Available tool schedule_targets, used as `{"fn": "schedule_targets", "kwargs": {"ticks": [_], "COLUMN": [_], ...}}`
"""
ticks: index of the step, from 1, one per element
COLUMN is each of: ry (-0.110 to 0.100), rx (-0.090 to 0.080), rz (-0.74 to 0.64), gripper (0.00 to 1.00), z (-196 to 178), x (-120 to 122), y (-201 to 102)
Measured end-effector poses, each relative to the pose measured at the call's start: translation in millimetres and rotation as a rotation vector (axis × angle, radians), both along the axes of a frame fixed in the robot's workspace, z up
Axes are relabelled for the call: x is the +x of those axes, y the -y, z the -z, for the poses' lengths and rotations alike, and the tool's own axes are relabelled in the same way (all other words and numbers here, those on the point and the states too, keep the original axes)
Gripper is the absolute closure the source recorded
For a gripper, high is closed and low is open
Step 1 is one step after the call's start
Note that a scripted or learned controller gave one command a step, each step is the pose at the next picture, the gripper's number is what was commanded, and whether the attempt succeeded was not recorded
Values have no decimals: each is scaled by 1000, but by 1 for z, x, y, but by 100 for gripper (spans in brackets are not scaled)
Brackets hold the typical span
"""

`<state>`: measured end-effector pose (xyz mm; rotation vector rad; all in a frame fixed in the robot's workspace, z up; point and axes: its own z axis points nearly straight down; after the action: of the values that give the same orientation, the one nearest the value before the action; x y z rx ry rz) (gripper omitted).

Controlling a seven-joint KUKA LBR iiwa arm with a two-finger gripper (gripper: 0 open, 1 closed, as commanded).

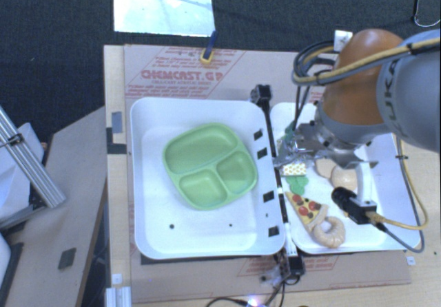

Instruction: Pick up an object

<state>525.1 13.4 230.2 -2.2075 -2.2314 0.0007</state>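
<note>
A single fixed camera looks down at a slant from above the bench (172, 65), far enough back to take in both white bins side by side, the left bin (148, 230) and the right bin (406, 188), with the arm (386, 92) entering from the view's right.

tray (209, 166) in left bin (148, 168) | pizza slice (307, 208) in right bin (396, 226)
</note>
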Motion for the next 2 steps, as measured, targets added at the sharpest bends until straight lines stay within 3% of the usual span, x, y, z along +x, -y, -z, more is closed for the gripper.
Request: {"fn": "schedule_targets", "kwargs": {"ticks": [1, 2], "ry": [1, -1], "rx": [-1, -2], "rz": [2, 5], "gripper": [100, 100], "z": [-2, 1], "x": [12, 3], "y": [-33, -33]}}
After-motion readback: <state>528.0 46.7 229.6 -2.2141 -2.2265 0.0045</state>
